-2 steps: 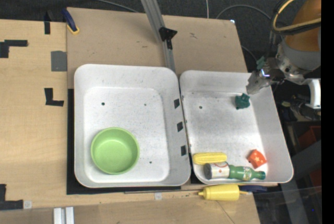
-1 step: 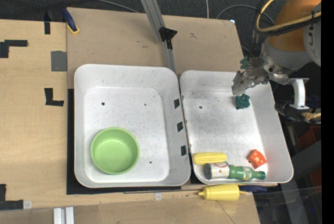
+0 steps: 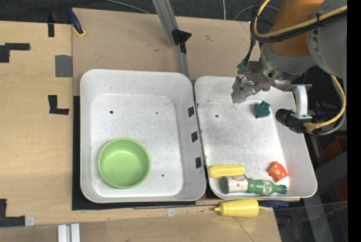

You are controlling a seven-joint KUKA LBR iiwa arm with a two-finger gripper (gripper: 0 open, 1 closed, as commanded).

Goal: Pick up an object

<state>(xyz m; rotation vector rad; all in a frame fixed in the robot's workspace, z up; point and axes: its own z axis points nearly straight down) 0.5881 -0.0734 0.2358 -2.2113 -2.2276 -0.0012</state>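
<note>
Although the claw (image 3: 243, 90) hangs low over the far end of the right bin (image 3: 237, 128), nothing sits between its fingers, and whether they stand apart or together cannot be told from this slanted view. The nearest candidate is a small dark green object (image 3: 261, 109), just beside the claw toward the bin's right wall; it looks tiny and irregular, so a descent slightly off line would likely push it aside or close on bare plastic. Its place near the rim adds a risk of a finger striking the wall. The other pieces crowd the near edge: a yellow corn cob (image 3: 227, 170) lies touching or almost touching a green bottle (image 3: 254, 185), with a small red-orange object (image 3: 277, 171) near them, so a grab there could catch two things or knock one away. A green bowl (image 3: 124, 163) rests in the left bin (image 3: 135, 100), and a yellow bottle (image 3: 239, 208) lies on the surface (image 3: 34, 122) outside the bins.
</note>
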